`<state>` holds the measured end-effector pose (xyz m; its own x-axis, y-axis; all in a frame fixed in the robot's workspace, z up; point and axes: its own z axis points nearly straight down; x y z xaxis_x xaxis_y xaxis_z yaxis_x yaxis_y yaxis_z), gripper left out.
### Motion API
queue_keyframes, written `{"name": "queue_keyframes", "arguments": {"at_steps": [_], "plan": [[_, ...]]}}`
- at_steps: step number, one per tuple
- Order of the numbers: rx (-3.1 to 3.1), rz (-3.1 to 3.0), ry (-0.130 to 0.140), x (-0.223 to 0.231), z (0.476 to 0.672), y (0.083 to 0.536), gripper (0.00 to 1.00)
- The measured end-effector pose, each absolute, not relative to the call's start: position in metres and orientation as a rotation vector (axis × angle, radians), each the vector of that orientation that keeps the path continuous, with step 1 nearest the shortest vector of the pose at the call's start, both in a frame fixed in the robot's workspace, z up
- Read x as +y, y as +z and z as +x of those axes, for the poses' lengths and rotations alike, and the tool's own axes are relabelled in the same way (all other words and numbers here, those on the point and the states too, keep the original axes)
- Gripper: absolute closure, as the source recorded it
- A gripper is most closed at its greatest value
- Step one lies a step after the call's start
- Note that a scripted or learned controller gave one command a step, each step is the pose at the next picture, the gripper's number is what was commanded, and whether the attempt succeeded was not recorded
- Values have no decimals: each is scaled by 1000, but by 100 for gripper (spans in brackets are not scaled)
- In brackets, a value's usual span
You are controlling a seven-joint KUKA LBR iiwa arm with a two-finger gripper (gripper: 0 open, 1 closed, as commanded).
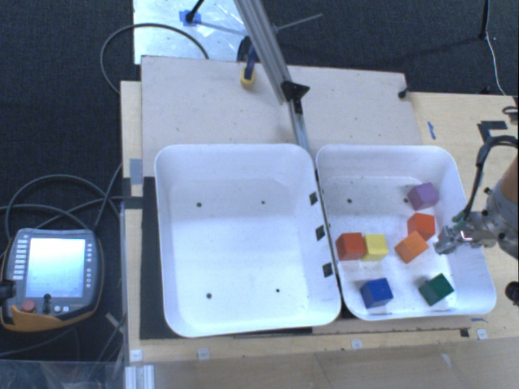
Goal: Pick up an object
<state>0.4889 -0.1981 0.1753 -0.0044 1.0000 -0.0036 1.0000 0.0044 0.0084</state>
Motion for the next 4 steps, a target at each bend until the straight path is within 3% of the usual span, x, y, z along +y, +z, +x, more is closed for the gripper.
{"name": "queue_keyframes", "arguments": {"at_steps": [2, 4], "plan": [[2222, 2211, 4, -207, 494, 250, 100], [2234, 2209, 5, -95, 507, 235, 100]]}}
